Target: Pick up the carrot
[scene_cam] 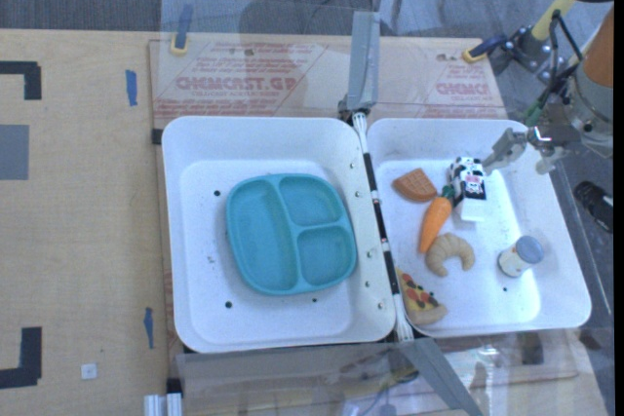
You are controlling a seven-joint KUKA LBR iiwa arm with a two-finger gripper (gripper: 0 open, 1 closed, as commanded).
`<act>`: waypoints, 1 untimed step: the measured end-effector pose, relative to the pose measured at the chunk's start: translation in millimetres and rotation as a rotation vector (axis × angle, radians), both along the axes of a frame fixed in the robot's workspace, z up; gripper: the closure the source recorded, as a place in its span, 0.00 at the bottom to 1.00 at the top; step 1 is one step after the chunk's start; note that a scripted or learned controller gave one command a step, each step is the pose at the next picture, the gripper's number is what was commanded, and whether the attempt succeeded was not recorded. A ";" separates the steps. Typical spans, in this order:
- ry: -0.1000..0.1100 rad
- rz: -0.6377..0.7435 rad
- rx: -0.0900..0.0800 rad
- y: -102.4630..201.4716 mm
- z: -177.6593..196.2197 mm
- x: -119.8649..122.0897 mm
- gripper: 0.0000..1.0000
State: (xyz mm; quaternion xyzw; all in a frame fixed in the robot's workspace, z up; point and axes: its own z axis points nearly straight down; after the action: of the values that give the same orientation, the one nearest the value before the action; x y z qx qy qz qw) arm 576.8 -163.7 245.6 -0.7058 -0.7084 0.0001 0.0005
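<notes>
- You get bright, even overhead light; both white bins [195, 151] look near washed out.
- Shadows are soft and short under the teal plate [291, 234].
- The clear panels [244, 78] behind the bins carry faint glare.
- Small items look slightly soft; the arm [595, 63] at the frame edge is blurred.

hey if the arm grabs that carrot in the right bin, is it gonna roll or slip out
The carrot looks like a rigid plastic toy, so probably stiff and light. Its round, tapered body may roll if nudged and could squirt toward the narrow tip when pinched. The croissant lies right by that tip and might get bumped.
</notes>
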 end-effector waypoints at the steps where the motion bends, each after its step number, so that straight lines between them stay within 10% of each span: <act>1: -0.019 0.582 -0.011 26.8 -123.4 -9.5 0.00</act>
State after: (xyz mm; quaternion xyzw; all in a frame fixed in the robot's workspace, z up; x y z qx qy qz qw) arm 567.2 -136.9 122.2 -0.4727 -0.8812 -0.0024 -0.0100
